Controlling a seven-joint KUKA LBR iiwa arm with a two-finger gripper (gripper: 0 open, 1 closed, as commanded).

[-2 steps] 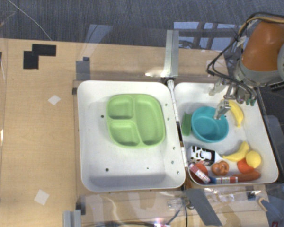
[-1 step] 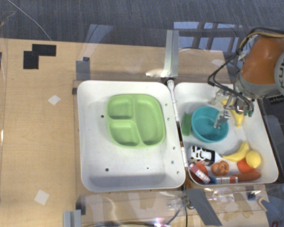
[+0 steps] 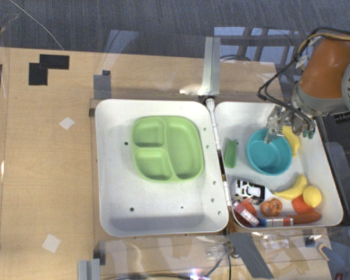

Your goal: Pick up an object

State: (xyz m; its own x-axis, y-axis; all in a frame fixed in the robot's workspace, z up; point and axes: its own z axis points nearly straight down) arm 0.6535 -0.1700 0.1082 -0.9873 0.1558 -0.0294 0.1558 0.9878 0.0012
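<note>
teal round bowl (image 3: 270, 152) sits beneath the metal gripper (image 3: 278, 128), its finger state impossible to tell.

Light green divided tray (image 3: 166, 148); teal bowl (image 3: 270, 153) under the gripper (image 3: 278, 128); yellow banana (image 3: 294, 188) nearer the camera; white bins (image 3: 111, 214); tan wood bench (image 3: 41, 174) with black patches.

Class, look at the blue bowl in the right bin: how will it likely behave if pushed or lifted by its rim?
The blue bowl looks like smooth, stiff plastic, so probably light and slippery. Its rounded shape suggests it may slide or tip rather than roll. The tool sits at its rim.
</note>
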